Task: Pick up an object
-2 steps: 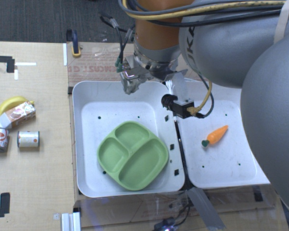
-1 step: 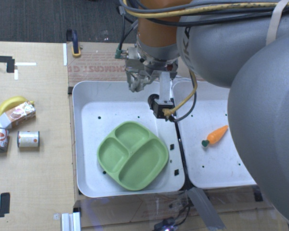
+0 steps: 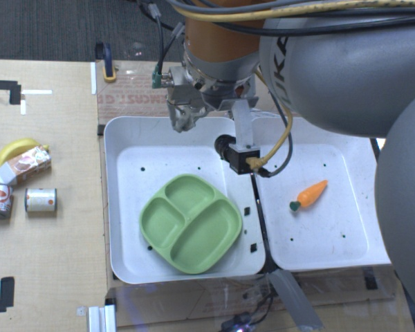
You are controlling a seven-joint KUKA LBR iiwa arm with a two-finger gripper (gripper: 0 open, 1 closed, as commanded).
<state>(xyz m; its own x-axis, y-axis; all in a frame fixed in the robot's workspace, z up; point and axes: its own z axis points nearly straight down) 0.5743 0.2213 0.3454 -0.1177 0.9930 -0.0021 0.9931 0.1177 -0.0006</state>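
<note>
A green divided plate (image 3: pixel 190 223) lies flat in the left bin (image 3: pixel 124 185), toward its front. A small orange toy carrot (image 3: pixel 310 194) with a green tip rests in the middle of the right bin (image 3: pixel 346 241). My gripper (image 3: pixel 182 118) hangs below the orange wrist band, over the back edge of the left bin, well behind the plate and far left of the carrot. Nothing shows under it. A black fitting with a yellow cable (image 3: pixel 238 156) hangs from the arm over the wall between the bins.
On the wooden bench left of the bins lie a banana (image 3: pixel 17 149), a snack packet (image 3: pixel 29 164) and two small cans (image 3: pixel 40 200). The bulky grey arm (image 3: pixel 346 54) covers the upper right.
</note>
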